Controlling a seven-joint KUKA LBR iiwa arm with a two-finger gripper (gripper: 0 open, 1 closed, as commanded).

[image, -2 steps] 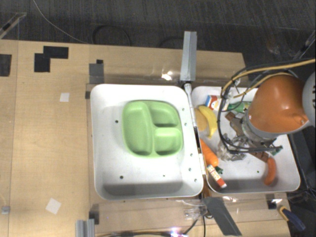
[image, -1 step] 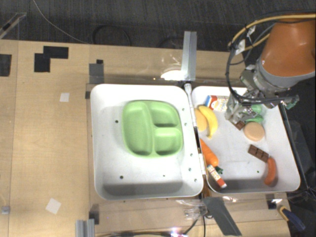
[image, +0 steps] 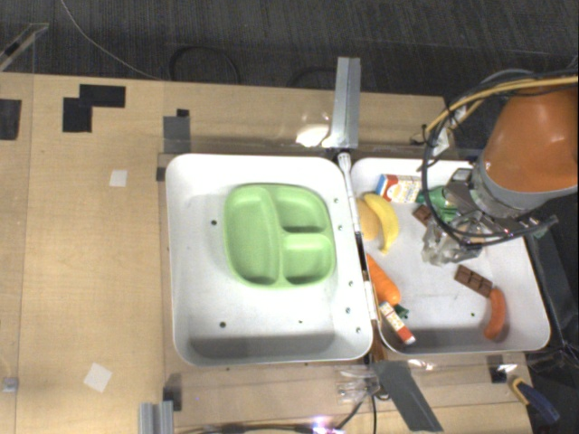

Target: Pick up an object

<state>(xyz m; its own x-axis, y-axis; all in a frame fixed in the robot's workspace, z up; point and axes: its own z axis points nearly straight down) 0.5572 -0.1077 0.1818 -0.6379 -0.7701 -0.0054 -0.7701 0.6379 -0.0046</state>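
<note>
Gripper (image: 441, 247) low over middle of right bin (image: 534, 333), fingers lost in blur and cable clutter; open or closed, cannot tell, and nothing visibly held between them. Candidate objects all in right bin: banana (image: 382, 219) near left wall, curved, yellow, upper half of bin; carrot (image: 384, 278) just below banana, orange, lying at a slant toward lower right; small red-and-white tube or marker (image: 397, 322) just beyond carrot's lower end, near front-left corner. Chocolate bar (image: 474, 280) right of gripper, close but apart from it. Sausage (image: 495, 316) below and right of chocolate, near front-right corner, roughly upright in view. Small carton with red and white print (image: 398, 187) at back of bin, beside banana's top. Second dark brown piece (image: 422, 213) near back, partly behind gripper body. Arm (image: 534, 147) grey with orange band, entering from right, looped yellow and black cables above wrist. Left bin (image: 194, 333) holding green divided tray (image: 277, 234), three compartments, set near centre. Bins touching along shared middle wall, on wooden bench (image: 81, 269).
</note>
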